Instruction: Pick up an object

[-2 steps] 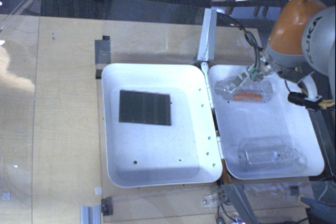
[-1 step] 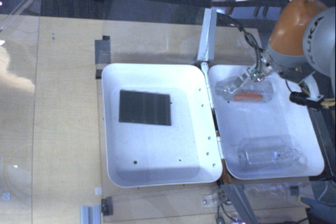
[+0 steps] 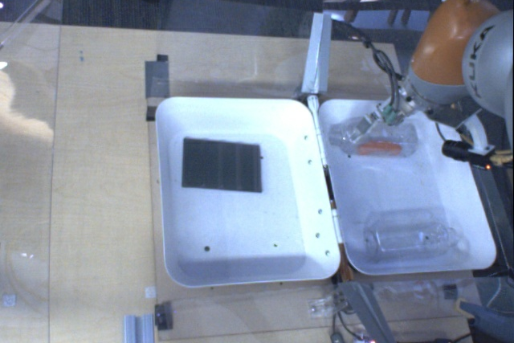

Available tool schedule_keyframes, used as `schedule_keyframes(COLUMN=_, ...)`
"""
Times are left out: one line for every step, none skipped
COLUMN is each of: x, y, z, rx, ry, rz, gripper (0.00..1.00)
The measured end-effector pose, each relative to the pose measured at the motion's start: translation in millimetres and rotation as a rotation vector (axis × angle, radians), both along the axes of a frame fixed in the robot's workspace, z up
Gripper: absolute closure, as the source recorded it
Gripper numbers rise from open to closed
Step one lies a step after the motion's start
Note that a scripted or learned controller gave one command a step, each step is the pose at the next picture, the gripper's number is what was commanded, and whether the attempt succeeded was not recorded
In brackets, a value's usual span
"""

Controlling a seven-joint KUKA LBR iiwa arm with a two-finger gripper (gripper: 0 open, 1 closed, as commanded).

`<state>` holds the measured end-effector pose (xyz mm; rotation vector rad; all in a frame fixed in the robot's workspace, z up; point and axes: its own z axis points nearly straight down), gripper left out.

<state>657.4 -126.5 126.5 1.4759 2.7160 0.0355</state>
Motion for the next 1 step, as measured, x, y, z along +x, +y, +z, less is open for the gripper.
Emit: schedule_keyframes(x=0.0, y=-0.1, z=-0.1, rx=0.000, ry=0.000, rz=-0.001, gripper=0.00)
